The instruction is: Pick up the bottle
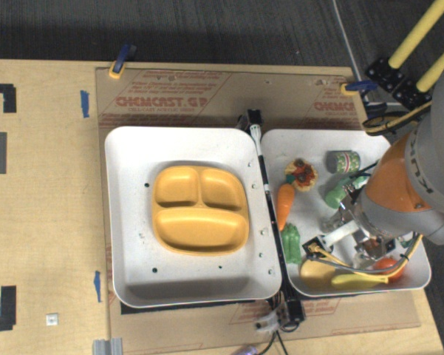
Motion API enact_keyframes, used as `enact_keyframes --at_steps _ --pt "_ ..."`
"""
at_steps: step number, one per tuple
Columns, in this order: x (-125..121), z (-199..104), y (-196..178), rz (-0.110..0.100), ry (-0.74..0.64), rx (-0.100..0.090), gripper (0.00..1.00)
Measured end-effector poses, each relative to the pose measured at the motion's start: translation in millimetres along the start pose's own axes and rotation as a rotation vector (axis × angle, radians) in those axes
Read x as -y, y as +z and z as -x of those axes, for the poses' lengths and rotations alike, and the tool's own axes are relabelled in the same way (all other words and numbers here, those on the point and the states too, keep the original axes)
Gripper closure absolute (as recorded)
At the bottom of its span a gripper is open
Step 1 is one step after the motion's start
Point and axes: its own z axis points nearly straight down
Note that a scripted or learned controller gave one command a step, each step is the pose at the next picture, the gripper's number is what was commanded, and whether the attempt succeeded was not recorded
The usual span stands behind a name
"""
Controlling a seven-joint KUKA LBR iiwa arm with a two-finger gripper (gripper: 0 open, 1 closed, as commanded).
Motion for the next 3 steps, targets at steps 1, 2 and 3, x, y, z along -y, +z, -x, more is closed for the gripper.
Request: enact_keyframes --at_steps 1,2,3 --pt "0 0 0 0.0 0.0 0.0 0.0" --pt "0 0 0 0.0 0.0 0.0 0.0" --pt "-17 -36 2 -0.006 0.182 0.013 0.0"
